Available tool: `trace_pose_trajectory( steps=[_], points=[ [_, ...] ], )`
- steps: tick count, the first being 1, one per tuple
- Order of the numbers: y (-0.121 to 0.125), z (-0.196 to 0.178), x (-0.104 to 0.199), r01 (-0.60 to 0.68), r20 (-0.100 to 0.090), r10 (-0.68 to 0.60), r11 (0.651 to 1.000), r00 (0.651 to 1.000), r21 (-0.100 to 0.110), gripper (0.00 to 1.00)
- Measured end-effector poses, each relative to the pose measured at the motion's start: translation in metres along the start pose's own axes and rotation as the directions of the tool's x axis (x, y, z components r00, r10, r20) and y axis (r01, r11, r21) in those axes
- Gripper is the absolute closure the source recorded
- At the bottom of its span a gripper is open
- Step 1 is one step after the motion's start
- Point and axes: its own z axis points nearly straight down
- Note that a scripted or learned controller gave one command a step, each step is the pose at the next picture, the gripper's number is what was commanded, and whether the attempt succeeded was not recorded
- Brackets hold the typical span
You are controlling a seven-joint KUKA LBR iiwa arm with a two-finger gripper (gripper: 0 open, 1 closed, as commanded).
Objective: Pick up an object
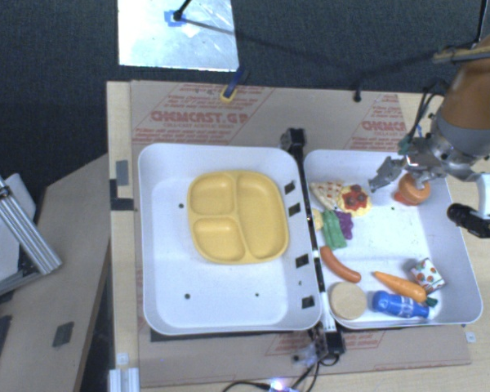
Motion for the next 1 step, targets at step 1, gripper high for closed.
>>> trace_pose_trajectory(
  steps=[1],
  points=[
    [0.0029, -0.0071, 0.0002, 0.002, 0.002, -0.002, 1.0, 1.0, -0.012, 0.0]
  ],
)
